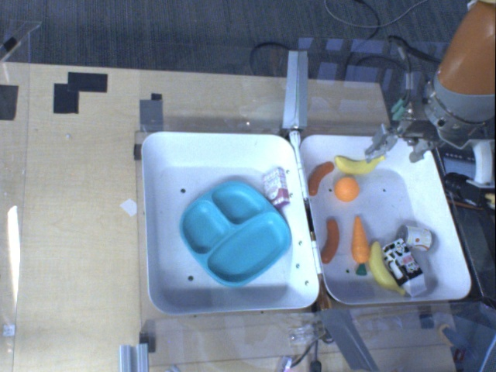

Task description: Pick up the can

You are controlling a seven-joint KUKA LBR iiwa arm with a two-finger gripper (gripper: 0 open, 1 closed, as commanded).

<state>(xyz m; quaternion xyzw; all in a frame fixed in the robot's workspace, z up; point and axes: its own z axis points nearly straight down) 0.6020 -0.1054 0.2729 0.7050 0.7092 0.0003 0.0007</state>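
Note:
A small tan can (418, 237) lies on its side in the right bin (438, 200), near the right wall, touching a cow-patterned carton (403, 263). A silvery, red-labelled can-like item (277, 186) lies in the left bin (167, 208) against the dividing wall, beside the blue plate (235, 231). My gripper (400, 146) hangs over the back edge of the right bin, just right of a yellow banana (356, 163). Its fingers (381, 141) are spread open with nothing between them. It is well behind the tan can.
The right bin also holds an orange (346, 188), two brown sausages (330, 240), a carrot (359, 240) and a second banana (380, 266). Cables lie behind the bins. The arm's orange band (469, 49) stands at the upper right.

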